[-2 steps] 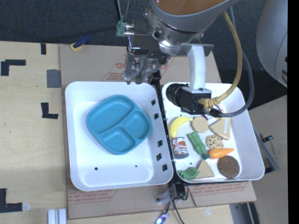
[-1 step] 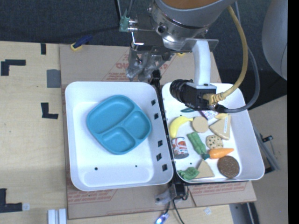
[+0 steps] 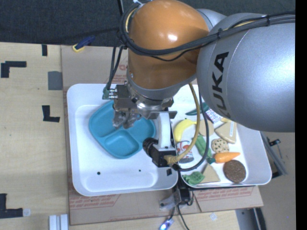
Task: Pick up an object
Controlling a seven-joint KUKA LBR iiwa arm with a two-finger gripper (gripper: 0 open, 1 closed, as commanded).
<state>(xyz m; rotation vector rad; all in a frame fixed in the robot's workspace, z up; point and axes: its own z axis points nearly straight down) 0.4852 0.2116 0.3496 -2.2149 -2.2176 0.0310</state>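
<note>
A blue two-compartment tray (image 3: 115,135) lies tilted in the left white bin (image 3: 115,178). My gripper (image 3: 123,121) hangs from the big orange-banded wrist directly over the tray's upper middle, its dark fingertips reaching down to the tray's surface. The arm covers the tray's upper right part. In the right bin (image 3: 256,174) lie a yellow banana (image 3: 183,127), an orange carrot (image 3: 226,156), a brown round cookie-like disc (image 3: 234,170), a spotted cracker (image 3: 219,144) and green pieces (image 3: 194,178).
The grey arm and orange wrist cover the back of both bins. A black cable (image 3: 194,147) loops down over the divider between the bins. Cardboard lies under the bins, on a wooden bench with black markers on the left.
</note>
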